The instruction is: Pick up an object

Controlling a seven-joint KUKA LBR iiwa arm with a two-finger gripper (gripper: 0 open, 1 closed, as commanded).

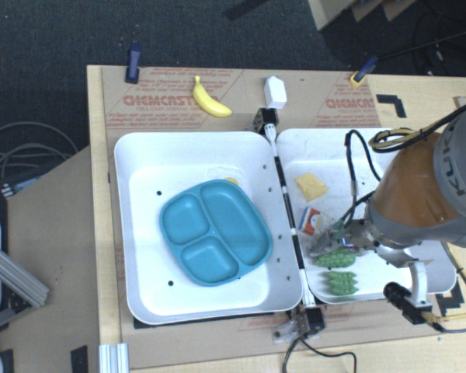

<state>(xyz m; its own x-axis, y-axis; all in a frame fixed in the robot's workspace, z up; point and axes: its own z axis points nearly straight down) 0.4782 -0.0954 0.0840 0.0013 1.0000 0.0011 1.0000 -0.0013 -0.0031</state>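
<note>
My gripper reaches into the right bin from the right, low over its near left part. Under and beside it lie two green pea pods, one just below the fingers and another nearer the front wall. A small red and white packet lies just left of the gripper. A yellow cheese-like wedge sits farther back. The arm's orange band and grey wrist hide the right half of this bin.
The left bin holds a blue divided plate with a small yellow piece at its far rim. A banana lies on the cardboard behind the bins. A black cable loops over the right bin.
</note>
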